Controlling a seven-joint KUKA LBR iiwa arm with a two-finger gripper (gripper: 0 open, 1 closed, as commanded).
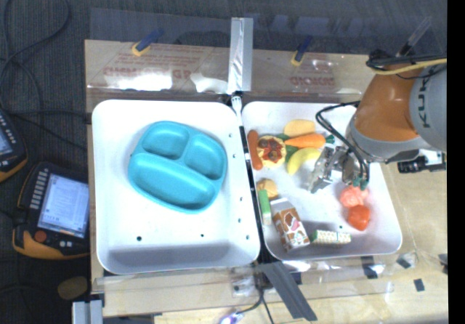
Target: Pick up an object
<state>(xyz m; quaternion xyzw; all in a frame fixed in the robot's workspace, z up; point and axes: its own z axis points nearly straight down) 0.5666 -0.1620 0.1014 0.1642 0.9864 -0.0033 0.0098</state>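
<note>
The right bin [385,239] holds several toy foods: a hot dog [253,149], a pizza slice [272,149], a carrot [305,141], a yellow lemon [299,127], a banana [301,160], a small carton [290,225], a white bar [331,237], a green stick [265,208] and two red fruits [354,196] [359,217]. My gripper [325,172] hangs low over the middle of this bin, just right of the banana and left of the upper red fruit. Its metal fingers [317,183] point down and stand apart with nothing between them.
The left bin [116,243] carries a blue divided plate [178,163]. A tall divider wall [247,192] separates the two bins. Black cables [330,123] loop off the wrist above the bin. A handheld pendant [47,210] lies off the bench at the left.
</note>
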